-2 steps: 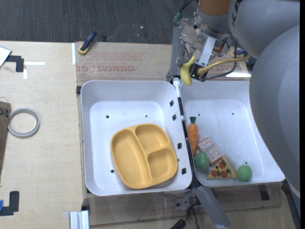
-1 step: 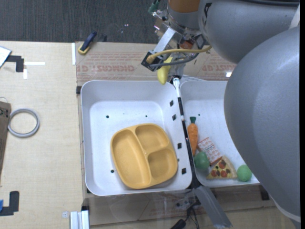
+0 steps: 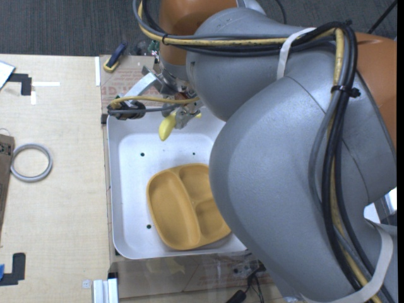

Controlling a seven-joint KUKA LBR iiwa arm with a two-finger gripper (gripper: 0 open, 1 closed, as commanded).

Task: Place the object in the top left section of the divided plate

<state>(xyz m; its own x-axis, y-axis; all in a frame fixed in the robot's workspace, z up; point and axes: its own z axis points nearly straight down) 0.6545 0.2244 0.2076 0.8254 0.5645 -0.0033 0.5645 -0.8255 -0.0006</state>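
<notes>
A tan divided plate lies in the white bin, with its right part hidden under the arm. A small yellow object, shaped like a banana, hangs from my gripper above the bin's far end, beyond the plate. The fingers close on its upper end. The big grey arm covers the right half of the view.
A roll of tape lies on the wooden bench at the left. Black tape marks sit near the bench's far left. A blue and yellow tool rests behind the bin. A yellow cable runs along the wrist.
</notes>
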